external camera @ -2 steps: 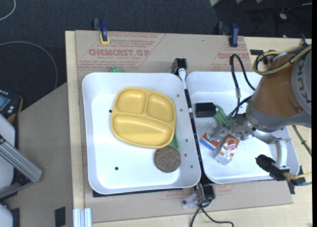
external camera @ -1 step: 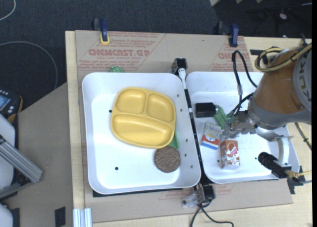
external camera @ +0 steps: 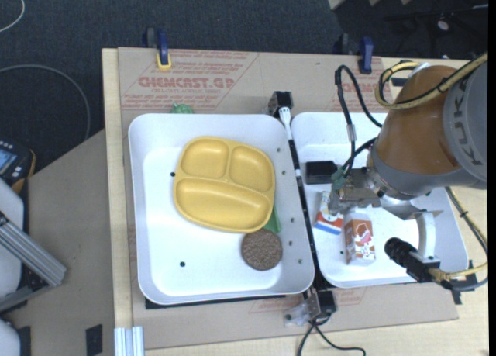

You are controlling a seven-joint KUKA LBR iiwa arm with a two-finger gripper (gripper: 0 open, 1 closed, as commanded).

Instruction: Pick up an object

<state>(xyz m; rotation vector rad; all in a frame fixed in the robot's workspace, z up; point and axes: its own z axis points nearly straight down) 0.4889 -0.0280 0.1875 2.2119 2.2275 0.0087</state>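
Claw (external camera: 339, 198) hangs low in your right bin (external camera: 446, 265), by a small carton (external camera: 359, 240); its grip can't be told. Next, you need a clean close and lift.

A tan board (external camera: 194, 75) with red CHEMCAST lettering spreads beneath the gripper (external camera: 341, 195) and well beyond it. On its far edge sit two clamps: a yellow-and-blue clamp (external camera: 161, 48) far up-left of the gripper, a blue clamp (external camera: 366, 53) above it. Dark carpet (external camera: 77, 5) lies beyond, and an aluminium rail (external camera: 31, 257) far left
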